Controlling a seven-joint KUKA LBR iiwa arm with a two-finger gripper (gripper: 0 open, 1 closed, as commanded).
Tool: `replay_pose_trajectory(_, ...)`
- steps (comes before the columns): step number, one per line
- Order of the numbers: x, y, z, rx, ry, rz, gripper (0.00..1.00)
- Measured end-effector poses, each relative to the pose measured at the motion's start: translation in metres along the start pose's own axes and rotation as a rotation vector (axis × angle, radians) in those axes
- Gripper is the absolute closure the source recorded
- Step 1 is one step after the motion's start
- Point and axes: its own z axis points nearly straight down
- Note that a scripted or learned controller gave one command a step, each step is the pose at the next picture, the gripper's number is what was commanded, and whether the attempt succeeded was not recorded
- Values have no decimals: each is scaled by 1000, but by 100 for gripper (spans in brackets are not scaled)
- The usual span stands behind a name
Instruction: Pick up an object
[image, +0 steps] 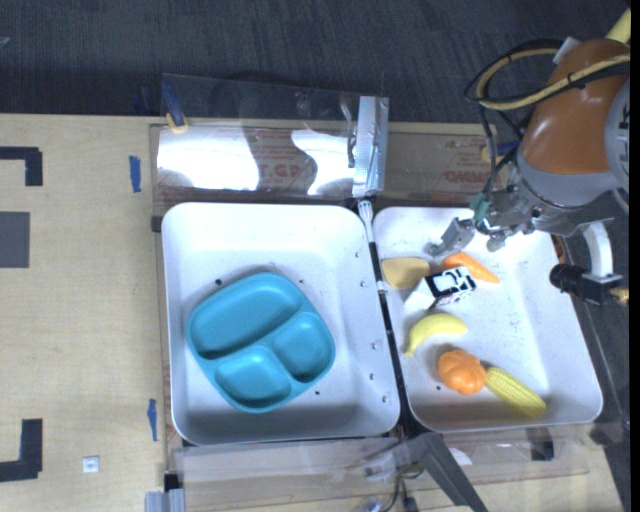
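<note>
Pointing the pincer (462, 236) down into the far part of the right bin (575, 330) in the camera view, reaching in from the right under the orange band. Hovering just beside an orange toy carrot (470, 267), close above it and the black-and-white item (452, 285) touching it. Not revealing at this slant whether wide or narrow; cannot tell, and seeing nothing gripped.

Sharing the right bin with a pale yellow wedge (404, 272) near the divider, a yellow banana (432, 330) toward the middle, and an orange pepper (460, 371) lying against a corn cob (515, 390) at the near end. Leaving the left bin (200, 235) to a blue divided tray (260, 340), well apart from the pincer.

Judging the carrot as the likeliest pick, being nearest. Looking like hollow plastic play food: probably light, stiff, smooth and a little slippery, and unlikely to break. Tapering toward one end, so calling for a hold across the thicker middle rather than the thin tip, closing across its short width. Risking a nudge of the black-and-white item alongside, or the carrot squirting out sideways if pinched off-centre. Offering the banana, lying clear of its neighbours, as the easier alternative, taken across the middle of its curve.
</note>
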Motion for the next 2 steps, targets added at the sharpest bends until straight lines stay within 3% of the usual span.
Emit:
replay_pose_trajectory(1,-54,23,129,4,1,-102,0)
replay_pose_trajectory(2,-54,26,115,-6,-3,-102,100)
